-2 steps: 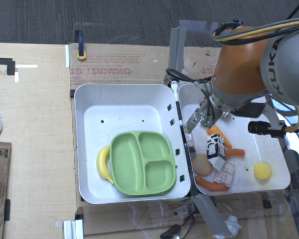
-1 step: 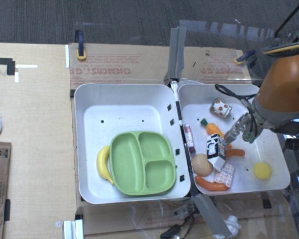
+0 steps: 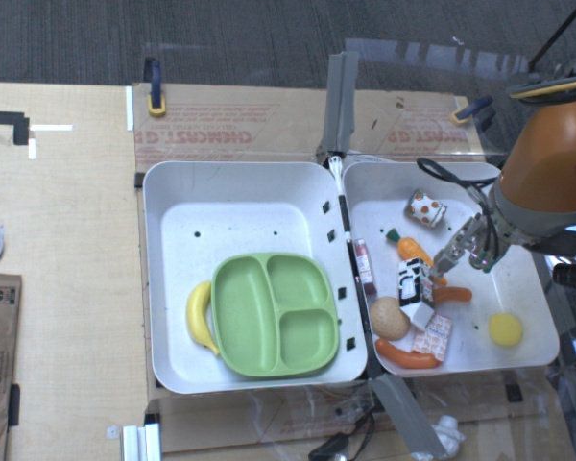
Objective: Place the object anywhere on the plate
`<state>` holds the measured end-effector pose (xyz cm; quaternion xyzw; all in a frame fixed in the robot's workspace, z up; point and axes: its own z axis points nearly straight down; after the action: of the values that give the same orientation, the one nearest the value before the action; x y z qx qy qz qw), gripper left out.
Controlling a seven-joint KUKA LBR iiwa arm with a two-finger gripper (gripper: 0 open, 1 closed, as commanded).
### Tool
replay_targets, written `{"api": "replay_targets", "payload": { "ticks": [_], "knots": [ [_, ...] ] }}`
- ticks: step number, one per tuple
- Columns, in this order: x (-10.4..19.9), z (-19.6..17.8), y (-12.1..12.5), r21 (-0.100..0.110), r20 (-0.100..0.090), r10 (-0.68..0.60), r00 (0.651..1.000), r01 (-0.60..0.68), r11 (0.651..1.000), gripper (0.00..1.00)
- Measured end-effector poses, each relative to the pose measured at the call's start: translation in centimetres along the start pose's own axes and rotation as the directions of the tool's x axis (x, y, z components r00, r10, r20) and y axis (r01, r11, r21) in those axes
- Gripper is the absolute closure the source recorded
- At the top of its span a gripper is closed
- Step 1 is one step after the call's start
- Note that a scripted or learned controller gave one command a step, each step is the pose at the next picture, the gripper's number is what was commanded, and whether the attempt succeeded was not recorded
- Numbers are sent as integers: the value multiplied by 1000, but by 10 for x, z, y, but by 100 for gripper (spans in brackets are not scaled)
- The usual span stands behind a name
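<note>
A green three-compartment plate (image 3: pixel 272 313) lies in the left bin (image 3: pixel 173 219), with nothing on it. My gripper (image 3: pixel 440 267) reaches into the right bin (image 3: pixel 528 349) from the right, slanting down and to the left. Its tip sits over a black-and-white carton (image 3: pixel 411 283), close to an orange carrot (image 3: pixel 413 250) and a red sausage (image 3: pixel 451 295). Whether it touches any of them is unclear.
A yellow banana (image 3: pixel 200 317) lies against the plate's left rim. The right bin also holds a tan egg-shaped thing (image 3: pixel 389 318), a second sausage (image 3: pixel 406 356), a wafer pack (image 3: pixel 432 335), a yellow lemon (image 3: pixel 505 328), a small white toy (image 3: pixel 424 208) and a dark red bar (image 3: pixel 364 264).
</note>
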<state>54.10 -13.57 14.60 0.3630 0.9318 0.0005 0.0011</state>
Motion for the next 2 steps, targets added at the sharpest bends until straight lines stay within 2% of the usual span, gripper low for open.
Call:
{"api": "replay_targets", "payload": {
  "ticks": [1, 2],
  "knots": [
    [13, -45, 82, 0, 1, -308, 951, 308, 951, 100],
    [-61, -13, 70, 0, 2, -494, 869, 494, 869, 100]
  ]
}}
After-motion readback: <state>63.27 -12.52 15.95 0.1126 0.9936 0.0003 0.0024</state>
